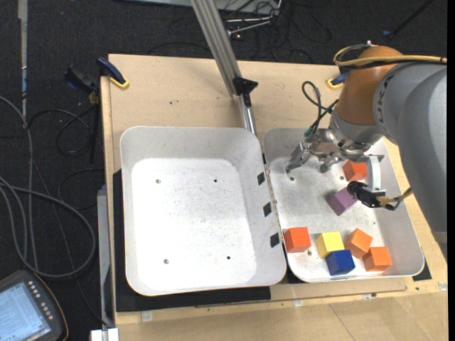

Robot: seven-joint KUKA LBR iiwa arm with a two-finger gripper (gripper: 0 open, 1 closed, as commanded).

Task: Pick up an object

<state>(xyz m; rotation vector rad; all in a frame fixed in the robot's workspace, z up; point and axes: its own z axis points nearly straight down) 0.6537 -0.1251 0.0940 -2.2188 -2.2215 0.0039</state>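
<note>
My gripper [309,163] hangs over the upper part of the right bin [313,190], open, with nothing between its fingers. One fingertip [292,165] points toward the bin's left wall. An orange block [354,170] lies just right of the gripper, partly under the wrist. A purple block [342,200] sits below it, near mid-bin. Along the bin's near side lie an orange cube [297,239], a yellow cube [330,243], a blue cube [340,262] and two more orange blocks [360,241] [377,258].
The left bin [135,190] sits beside the right one, their walls meeting at mid-bench. A metal pole [220,41] slants in from the top toward the gap between them. A black cable end [366,192] hangs by the purple block.
</note>
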